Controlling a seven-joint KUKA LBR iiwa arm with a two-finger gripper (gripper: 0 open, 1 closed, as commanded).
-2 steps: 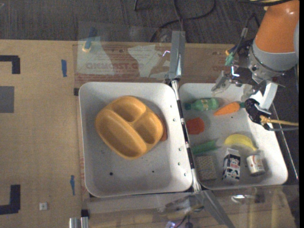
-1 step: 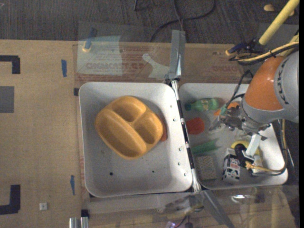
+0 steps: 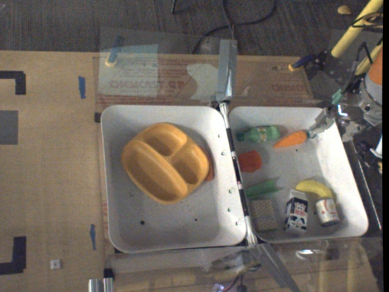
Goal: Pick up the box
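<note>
None of the pick is done: milk box [image 3: 297, 211] sits in right bin [image 3: 352, 181], just beside banana [image 3: 314, 189]. Arm w/ jaws [image 3: 325, 121] near carrot [image 3: 290, 140]; can't tell jaw state.

- Divided plate [image 3: 165, 162]: showing smooth, glossy yellow plastic.
- Bins [image 3: 121, 224]: looking matt white plastic.
- Box [image 3: 297, 211]: appearing printed paper carton.
- Bench [image 3: 48, 181]: showing matt wood-like board.
</note>
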